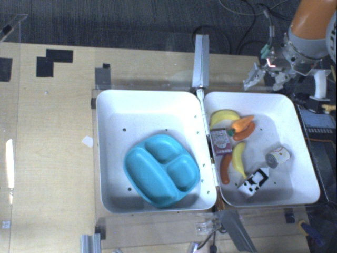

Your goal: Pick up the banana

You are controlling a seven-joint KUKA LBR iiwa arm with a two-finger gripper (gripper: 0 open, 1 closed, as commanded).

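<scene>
Approach step, nothing grabbed yet. Banana [239,159] lies in the right bin [295,191], near its middle, w/ a reddish sausage-like piece [225,170] just left of it and a black-and-white die [255,181] just below-right. Gripper [254,78] hangs beyond the bin's far rim, well apart from the banana; fingers look spread, holding nothing. Next, I'd judge: swing in over the banana, drop, close. Arm [310,20] comes in from the upper right, wrist tilted toward the bin.

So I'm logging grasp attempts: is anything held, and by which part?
Nothing is held. The gripper hovers behind the right bin; the banana lies inside it.
</scene>
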